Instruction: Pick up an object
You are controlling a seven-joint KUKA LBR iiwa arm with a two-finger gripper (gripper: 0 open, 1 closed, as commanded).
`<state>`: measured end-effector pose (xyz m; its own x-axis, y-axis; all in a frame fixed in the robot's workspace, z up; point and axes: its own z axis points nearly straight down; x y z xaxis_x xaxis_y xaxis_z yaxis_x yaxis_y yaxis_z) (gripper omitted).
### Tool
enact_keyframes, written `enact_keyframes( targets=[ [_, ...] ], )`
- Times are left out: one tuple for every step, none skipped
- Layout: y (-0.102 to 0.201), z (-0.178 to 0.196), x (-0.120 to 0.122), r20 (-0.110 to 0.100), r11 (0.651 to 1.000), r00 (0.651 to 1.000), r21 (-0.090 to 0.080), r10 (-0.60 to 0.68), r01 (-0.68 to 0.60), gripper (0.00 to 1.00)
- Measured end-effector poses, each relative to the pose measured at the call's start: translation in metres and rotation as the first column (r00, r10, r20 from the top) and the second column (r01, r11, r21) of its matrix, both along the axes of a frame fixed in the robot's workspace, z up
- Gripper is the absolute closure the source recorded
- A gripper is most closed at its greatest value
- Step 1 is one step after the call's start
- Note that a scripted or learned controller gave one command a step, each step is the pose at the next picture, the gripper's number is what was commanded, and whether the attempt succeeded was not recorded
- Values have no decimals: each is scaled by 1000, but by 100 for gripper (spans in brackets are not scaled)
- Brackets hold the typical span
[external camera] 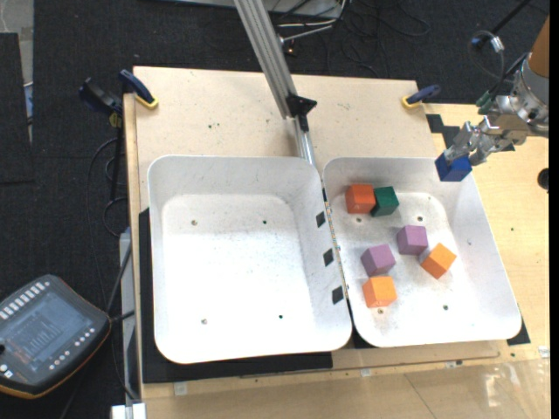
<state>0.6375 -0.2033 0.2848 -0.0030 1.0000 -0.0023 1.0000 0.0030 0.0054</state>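
Note:
My gripper (465, 151) hangs over the far right corner of the right bin (489, 308), shut on a blue cube (453, 168) that sits between its fingers, lifted off the bin floor. Inside the right bin lie a red-orange cube (359, 198) touching a green cube (385, 201), two purple cubes (412, 239) (377, 258), and two orange cubes (438, 260) (379, 291).
The left bin (175, 234) sits beside the right one, their rims meeting mid-bench. A slanted metal pole (266, 46) reaches down to the bins' shared far edge. Clamps (138, 90) (420, 96) grip the board's far corners. A teach pendant (44, 334) lies at lower left.

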Motion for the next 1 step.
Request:
enact_keyframes(
  targets=[
    [53,-17,4,-7,1000,1000,4,4,-4,100]
  ],
)
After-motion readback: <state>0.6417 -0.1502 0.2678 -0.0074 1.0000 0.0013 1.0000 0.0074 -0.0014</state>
